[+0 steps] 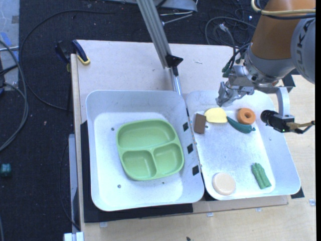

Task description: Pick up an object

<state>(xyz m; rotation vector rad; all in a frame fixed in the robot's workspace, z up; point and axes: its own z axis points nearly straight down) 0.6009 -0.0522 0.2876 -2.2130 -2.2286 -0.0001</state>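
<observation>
**Ana:** Camera view first, starting at the near edge. What sits closest?

**Ben:** In the right bin [281,159], near its front rim, one pale round disc [223,183] and one green ridged piece [261,175], well apart from each other. In the left bin [100,134], one green divided plate [150,148] with three compartments, lying flat.

**Ana:** And farther back in the right bin?

**Ben:** One brown block [199,123] by the left wall, one yellow piece [216,115] just beside it, one teal curved piece [240,125], and one orange ring [246,116] touching or nearly touching the teal piece.

**Ana:** Where is the hand relative to those?

**Ben:** The hand [223,97] hangs at the back of the right bin, just behind and above the yellow piece, which is the nearest object to it. The orange ring lies to its right, a little nearer the camera. Nothing shows between the fingers.

**Ana:** Open or closed?

**Ben:** I cannot tell; the fingertips blur into grey metal and cables.

**Ana:** Anything cut off?

**Ben:** The arm [281,34], with its orange band, runs out of the picture at top right. Two bins in all, side by side on the tabletop [125,64], and a metal pole [155,26] slants up from behind them.
</observation>
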